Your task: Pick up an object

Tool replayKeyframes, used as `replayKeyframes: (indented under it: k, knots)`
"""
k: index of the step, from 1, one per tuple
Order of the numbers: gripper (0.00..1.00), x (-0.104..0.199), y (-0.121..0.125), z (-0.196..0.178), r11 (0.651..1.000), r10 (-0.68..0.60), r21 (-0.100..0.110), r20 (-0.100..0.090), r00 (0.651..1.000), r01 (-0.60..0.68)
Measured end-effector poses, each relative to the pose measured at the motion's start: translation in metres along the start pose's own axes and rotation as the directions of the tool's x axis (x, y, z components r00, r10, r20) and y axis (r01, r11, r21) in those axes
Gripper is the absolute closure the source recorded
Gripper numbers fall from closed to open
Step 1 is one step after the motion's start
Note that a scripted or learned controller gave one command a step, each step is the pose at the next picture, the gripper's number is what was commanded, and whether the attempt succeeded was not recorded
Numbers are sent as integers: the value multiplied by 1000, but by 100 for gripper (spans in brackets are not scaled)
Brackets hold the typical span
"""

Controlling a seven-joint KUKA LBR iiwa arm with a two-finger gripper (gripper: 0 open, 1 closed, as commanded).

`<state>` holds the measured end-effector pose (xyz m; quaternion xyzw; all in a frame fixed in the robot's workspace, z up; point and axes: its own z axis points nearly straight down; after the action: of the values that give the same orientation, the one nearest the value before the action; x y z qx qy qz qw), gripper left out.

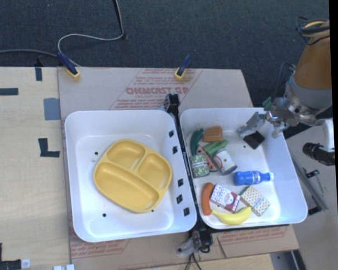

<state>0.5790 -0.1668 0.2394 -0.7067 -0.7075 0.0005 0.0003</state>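
Observation:
The right bin [281, 154] holds several small items: a blue bottle [252, 177], a yellow banana [233, 215], a red and white box [225, 197], a checkered box [255, 201], an orange sausage-shaped piece [206, 198], a brown piece [212, 133], green pieces [196, 138] and a green packet [200, 167]. My gripper [251, 133] hovers over the bin's upper right part, above bare floor, up and to the right of the bottle. It is open, with nothing between its fingers.
The left bin [81, 163] holds a yellow divided plate [133, 175]. A black clip rail [178, 159] runs between the bins. Both bins rest on cardboard [150, 87] held by yellow clamps [70, 67]. The arm's orange band [317, 63] stands at the right.

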Motion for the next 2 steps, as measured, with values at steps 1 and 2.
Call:
replayKeyframes:
  k: [1, 2]
  knots:
    - [0, 42, -10, 125, 1000, 0, 4, -2, 1000, 0]
    - [0, 48, 21, 152, 1000, 5, -10, 13, 1000, -5]
